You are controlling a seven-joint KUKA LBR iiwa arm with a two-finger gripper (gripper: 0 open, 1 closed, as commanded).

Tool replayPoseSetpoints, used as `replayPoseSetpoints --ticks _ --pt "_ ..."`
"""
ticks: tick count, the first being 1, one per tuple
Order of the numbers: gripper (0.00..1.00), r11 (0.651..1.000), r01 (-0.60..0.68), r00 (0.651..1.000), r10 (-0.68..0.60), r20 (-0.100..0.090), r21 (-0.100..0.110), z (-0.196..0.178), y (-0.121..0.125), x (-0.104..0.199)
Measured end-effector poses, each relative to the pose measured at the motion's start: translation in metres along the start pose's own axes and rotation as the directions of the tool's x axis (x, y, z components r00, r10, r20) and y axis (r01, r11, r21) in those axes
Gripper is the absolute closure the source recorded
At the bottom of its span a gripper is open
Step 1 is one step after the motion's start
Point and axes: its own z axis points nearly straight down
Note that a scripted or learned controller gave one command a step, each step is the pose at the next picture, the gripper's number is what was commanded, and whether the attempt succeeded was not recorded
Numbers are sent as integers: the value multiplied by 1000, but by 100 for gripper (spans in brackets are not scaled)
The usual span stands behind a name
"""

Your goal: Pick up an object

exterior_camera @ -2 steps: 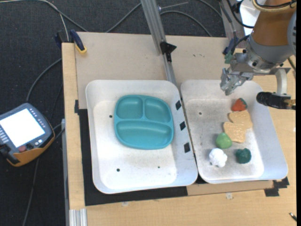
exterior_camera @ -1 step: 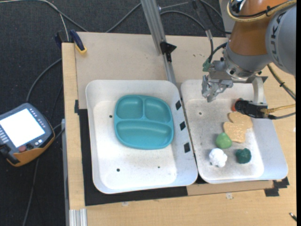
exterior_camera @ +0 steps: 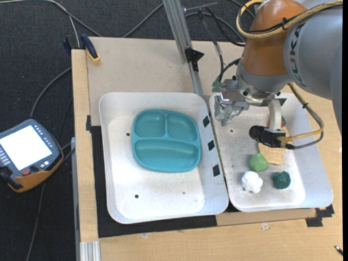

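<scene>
Gripper (exterior_camera: 224, 115) hangs over the right bin (exterior_camera: 321, 192) at its ten o'clock corner, nothing seen between the fingers. Down at five o'clock sit a green lump (exterior_camera: 259, 162), white piece (exterior_camera: 252, 181) and dark-green piece (exterior_camera: 281, 179); a teal divided plate (exterior_camera: 165, 141) fills the left bin (exterior_camera: 117, 200).

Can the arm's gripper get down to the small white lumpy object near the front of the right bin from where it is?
Probably yes. The gripper hangs over bare floor at the right bin's back left, and the small white lumpy object lies uncovered, with only a light green ball close beside it.
</scene>
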Motion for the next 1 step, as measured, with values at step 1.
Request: replayPoseSetpoints --ticks 1 --pt "100 1000 2 1000 -2 -1 -1 -2 -13 63"
